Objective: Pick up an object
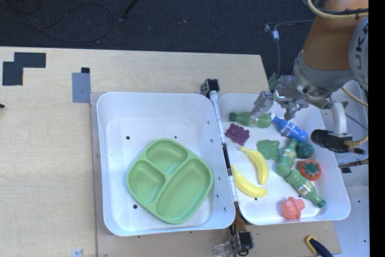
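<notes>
Arm enters from right of camera view, upper corner. Orange band above wrist, grey wrist section below it, angled down and left. Tool [278, 106] at arm's end, low, pointing down-left. Two thin metal fingers [261, 104] spread apart, gap visible between them, nothing seen gripped between them. Black cable runs beside wrist.

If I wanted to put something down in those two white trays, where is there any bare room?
The left bin has bare floor around the green divided plate, widest along its far side and left wall. The right bin is crowded: bananas, green bottles, tomato. A small free patch lies between the lower banana and the pink toy.
</notes>
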Robot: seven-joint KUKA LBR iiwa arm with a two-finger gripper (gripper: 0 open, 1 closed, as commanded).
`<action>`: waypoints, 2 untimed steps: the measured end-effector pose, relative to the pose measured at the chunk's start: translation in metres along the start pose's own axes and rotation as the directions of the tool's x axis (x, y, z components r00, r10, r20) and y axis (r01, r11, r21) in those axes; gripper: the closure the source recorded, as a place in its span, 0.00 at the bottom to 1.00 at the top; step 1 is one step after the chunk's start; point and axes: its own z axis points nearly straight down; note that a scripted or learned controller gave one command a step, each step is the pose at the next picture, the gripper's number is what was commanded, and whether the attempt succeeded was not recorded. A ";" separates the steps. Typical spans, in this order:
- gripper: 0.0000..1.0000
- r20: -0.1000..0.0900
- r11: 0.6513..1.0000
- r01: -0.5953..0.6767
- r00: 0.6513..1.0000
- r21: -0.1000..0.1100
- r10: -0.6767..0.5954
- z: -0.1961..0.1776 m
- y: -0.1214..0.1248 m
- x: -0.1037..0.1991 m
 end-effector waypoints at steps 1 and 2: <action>0.00 0.002 1.000 -0.002 1.000 -0.006 0.002 0.162 -0.004 -0.031; 0.00 -0.001 1.000 -0.001 1.000 -0.004 0.001 0.162 -0.053 -0.027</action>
